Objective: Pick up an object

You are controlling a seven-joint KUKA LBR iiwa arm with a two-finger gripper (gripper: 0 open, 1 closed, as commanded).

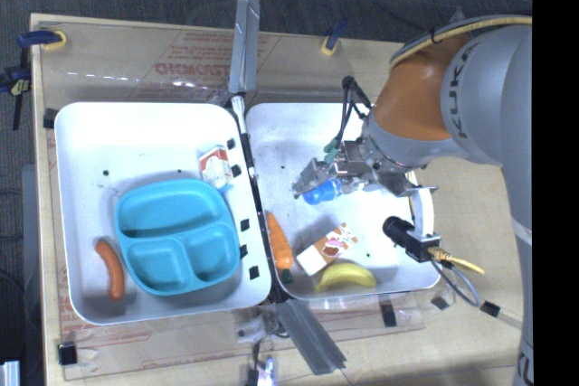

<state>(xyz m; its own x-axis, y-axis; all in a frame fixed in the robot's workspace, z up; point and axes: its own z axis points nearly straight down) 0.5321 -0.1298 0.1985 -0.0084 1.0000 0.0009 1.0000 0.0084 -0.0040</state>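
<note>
My gripper (312, 181) hangs over the middle of the right bin (280, 127), reaching in from the right. A small blue object (324, 192) lies right at its tip, partly covered by the gripper body, and I cannot tell whether it is held. At the front of the same bin lie a yellow banana (346, 277) and a small white printed carton (329, 247). An orange carrot (280, 242) rests along that bin's left wall.
The left bin (81, 127) holds a blue divided plate (176, 235), a brown sausage (111, 268) at its front left and a small red-and-white carton (214, 165) by the dividing wall. The arm's grey and orange body (434, 104) covers the right bin's right side.
</note>
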